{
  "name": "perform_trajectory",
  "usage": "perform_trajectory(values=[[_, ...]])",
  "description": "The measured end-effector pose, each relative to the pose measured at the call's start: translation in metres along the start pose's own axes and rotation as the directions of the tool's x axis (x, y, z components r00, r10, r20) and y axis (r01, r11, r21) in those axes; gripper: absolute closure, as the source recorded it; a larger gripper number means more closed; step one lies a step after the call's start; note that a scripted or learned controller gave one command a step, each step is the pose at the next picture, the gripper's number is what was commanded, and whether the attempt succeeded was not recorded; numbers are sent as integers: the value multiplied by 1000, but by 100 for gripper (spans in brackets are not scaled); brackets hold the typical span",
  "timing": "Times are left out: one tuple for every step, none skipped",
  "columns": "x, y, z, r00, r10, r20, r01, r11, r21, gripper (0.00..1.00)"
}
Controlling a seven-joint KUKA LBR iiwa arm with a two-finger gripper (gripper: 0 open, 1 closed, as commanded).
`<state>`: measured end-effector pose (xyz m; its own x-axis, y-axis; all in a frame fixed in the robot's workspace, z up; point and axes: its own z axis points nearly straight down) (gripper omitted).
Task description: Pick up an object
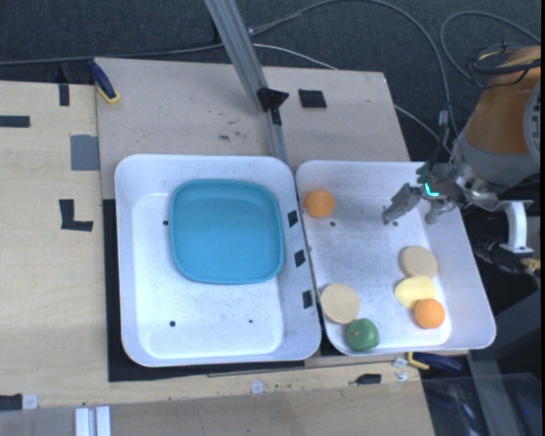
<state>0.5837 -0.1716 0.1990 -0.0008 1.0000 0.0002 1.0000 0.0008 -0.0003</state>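
My gripper (416,209) hangs over the upper right part of the right bin (368,243), fingers (400,204) spread open with nothing between them. An orange ball (319,203) lies at the bin's upper left, well left of the gripper. Below the gripper lie a beige round piece (419,262), a yellow piece (414,290) and a small orange piece (428,313). A tan disc (340,302) and a green ball (361,334) rest near the bin's lower left corner.
The left bin (145,271) holds a blue square plate (226,231). A grey metal pole (245,48) slants across the bench toward the divide between the bins. Cables trail at the upper right behind the arm.
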Motion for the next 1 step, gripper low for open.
perform_trajectory(values=[[0,0,0,1000,0,0,0,1000,0,0]])
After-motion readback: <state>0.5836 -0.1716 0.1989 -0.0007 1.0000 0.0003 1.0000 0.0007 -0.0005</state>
